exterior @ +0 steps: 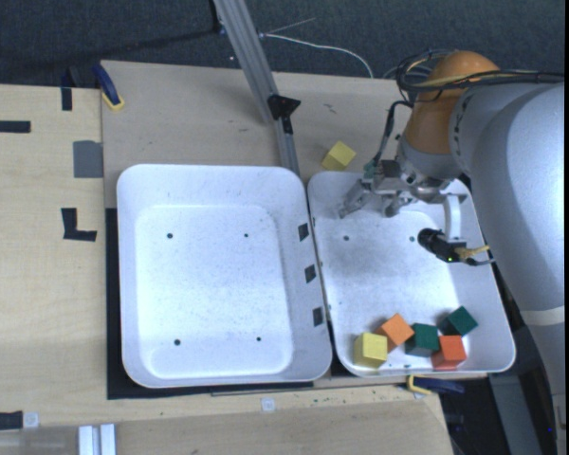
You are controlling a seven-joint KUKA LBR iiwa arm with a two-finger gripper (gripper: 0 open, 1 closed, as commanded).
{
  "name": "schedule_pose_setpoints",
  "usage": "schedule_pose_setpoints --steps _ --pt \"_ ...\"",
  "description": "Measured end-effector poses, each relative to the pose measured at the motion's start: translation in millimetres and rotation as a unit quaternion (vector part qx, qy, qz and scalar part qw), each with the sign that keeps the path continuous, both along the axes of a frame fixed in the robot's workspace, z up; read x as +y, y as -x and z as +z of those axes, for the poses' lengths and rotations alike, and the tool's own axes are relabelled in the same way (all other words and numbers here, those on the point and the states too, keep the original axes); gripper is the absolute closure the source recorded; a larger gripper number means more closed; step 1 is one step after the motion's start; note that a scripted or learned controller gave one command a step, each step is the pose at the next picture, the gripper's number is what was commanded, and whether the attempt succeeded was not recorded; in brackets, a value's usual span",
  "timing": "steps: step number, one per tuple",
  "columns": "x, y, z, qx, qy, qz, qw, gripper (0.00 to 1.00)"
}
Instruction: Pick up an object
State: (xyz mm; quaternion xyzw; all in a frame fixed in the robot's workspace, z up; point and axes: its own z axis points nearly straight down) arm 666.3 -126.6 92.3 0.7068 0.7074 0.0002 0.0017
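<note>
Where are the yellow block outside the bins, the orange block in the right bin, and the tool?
yellow block outside the bins (pixel 339 155), camera view, top face.
orange block (pixel 396 329), camera view, top face.
tool (pixel 372 202), camera view, between its fingertips.

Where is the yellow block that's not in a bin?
The lone yellow block sits on the wooden bench just above the right bin's top-left corner, left of the gripper.

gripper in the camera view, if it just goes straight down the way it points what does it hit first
Most likely the bare white floor of the right bin near its far edge. The gripper hangs there, well away from the blocks clustered at the near edge. Depth is hard to judge.
</note>
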Motion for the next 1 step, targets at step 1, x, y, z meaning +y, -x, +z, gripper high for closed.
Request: schedule_pose_setpoints --steps 1 --pt "-3.0 -12.9 -1.2 0.010 -0.0030 0.000 0.9999 0.00"
